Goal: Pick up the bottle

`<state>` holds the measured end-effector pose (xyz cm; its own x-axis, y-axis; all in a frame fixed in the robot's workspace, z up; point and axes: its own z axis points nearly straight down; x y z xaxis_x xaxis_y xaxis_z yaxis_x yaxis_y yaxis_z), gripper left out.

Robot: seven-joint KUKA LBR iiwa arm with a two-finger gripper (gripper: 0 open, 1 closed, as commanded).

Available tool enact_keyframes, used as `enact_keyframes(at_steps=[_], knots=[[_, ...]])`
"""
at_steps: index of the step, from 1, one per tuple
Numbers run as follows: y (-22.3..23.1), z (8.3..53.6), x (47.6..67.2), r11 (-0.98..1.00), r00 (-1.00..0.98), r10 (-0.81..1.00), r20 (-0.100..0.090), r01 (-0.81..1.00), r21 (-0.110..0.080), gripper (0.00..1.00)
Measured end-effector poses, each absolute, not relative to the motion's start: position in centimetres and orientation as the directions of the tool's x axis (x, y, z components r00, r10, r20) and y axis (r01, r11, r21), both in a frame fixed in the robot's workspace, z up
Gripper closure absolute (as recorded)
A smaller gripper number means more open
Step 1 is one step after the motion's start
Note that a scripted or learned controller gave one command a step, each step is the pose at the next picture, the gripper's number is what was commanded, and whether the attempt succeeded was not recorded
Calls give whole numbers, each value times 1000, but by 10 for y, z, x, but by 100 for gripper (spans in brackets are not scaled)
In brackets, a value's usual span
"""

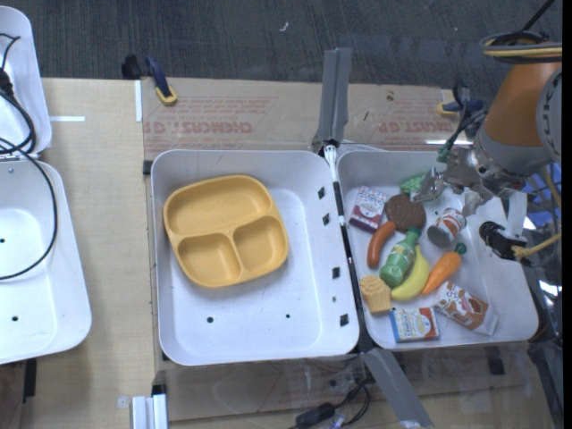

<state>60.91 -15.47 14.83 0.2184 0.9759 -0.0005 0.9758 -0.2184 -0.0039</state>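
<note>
Two white bins side by side across the middle of the frame, parted by a grey divider [335, 105]. Left bin [179, 329] roomy, holding just a yellow divided plate [226, 231] at its upper left, with bare floor along the lower and right walls. Right bin [523, 302] crowded, little free floor apart from a strip by its right wall. Gripper [454, 190] low over the upper right corner of that bin, above a small can [447, 226]; open or closed, cannot tell. Bottle [399, 259] near the right bin's centre, lying tilted with its cap toward the upper right. Green body, lighter label. Hemmed in closely: red sausage [380, 242] just to its left, banana [411, 280] touching below right, brown round patty [407, 211] just above the cap, carrot [441, 271] near on the right. Well apart from every bin wall.
</note>
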Motion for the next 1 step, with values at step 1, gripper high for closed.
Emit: enact_keyframes(at_steps=[1], knots=[[-159,91,659,-206,206,978,-1,978,-1,0]])
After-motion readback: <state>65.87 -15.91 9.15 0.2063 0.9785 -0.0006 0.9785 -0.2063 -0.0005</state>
